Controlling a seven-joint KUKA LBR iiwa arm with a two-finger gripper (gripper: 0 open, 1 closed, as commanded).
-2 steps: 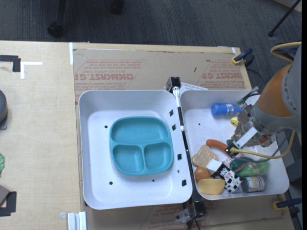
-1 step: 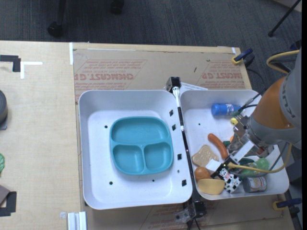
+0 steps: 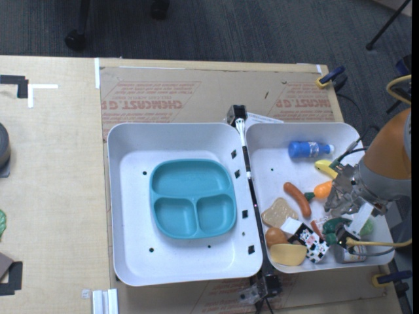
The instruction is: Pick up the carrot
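My tool (image 3: 339, 200) sits low in the right bin (image 3: 275, 142), just beside the carrot (image 3: 323, 190); its opening I cannot tell.

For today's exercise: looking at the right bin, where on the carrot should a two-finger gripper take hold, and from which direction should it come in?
Grip the carrot across its orange body, probably coming straight down from above. It lies flat on the floor of the right bin, with the banana close behind and the gripper already crowding its right side, so a side approach looks blocked. Its narrower parts are too hidden to judge.
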